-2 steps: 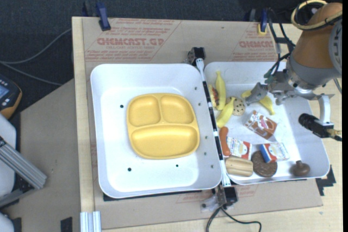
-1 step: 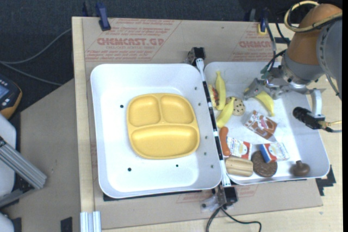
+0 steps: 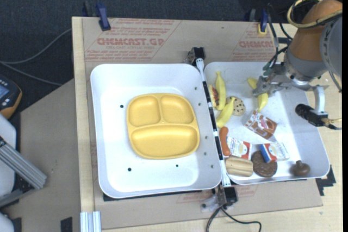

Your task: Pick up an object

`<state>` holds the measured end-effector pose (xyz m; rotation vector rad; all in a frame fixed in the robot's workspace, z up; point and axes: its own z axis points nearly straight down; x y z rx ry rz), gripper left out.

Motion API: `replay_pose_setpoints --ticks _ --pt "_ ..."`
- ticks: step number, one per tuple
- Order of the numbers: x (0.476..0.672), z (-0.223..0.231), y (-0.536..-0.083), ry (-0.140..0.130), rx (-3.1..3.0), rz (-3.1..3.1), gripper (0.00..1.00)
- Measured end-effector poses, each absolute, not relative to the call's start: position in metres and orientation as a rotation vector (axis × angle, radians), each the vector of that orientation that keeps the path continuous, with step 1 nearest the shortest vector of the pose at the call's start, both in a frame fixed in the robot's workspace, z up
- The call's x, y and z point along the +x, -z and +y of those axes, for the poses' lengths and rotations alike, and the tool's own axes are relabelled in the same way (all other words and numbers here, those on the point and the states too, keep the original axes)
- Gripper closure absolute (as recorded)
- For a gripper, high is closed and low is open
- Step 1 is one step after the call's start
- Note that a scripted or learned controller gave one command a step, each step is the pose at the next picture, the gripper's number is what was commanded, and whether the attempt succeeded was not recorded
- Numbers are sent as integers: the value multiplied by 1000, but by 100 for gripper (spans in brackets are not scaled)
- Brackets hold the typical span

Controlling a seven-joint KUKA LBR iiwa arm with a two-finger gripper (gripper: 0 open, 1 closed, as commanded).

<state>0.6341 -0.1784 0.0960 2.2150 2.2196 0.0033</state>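
On the cardboard-topped bench [image 3: 163, 41], the right shallow white bin [image 3: 310, 136] holds toy foods, and at its twelve o'clock the gripper [image 3: 263, 92] is clenched on a small yellow plastic banana [image 3: 262, 101].

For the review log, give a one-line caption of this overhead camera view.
Gripper low in the right bin over a small yellow piece among toy food; yellow divided plate in the left bin.

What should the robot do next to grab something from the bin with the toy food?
Probably lower a little and close. The gripper sits in the right bin, right at a small yellow piece. Whether it already grips the piece can't be told, so a gentle squeeze before lifting seems safest.
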Motion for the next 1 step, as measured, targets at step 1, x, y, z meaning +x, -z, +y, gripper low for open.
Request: replay_pose_setpoints --ticks 1 --pt "547 -83 -190 -9 2214 2231 100"
